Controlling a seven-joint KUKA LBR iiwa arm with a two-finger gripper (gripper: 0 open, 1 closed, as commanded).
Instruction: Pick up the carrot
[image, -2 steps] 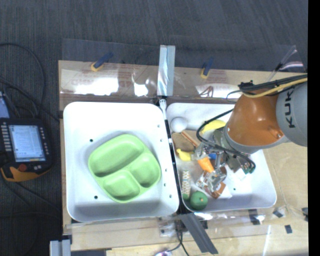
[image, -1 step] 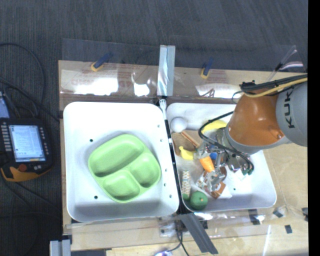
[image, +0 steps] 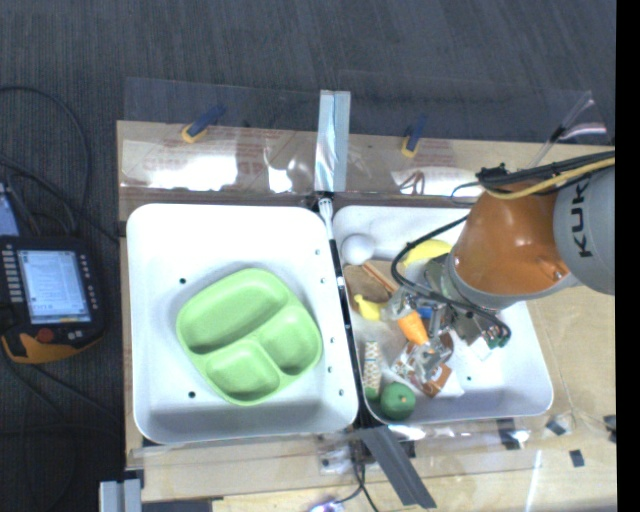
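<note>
STEP: approach | CARROT: carrot (image: 411, 326) lies in right bin (image: 520, 395), amid clutter, long axis roughly slanted | HAND: hand (image: 436, 352) just beside it, toward the near rim; grip state cannot be determined | NEXT: align over carrot, across its long axis.

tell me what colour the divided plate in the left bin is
Light green plate, seen in the camera view.
</note>
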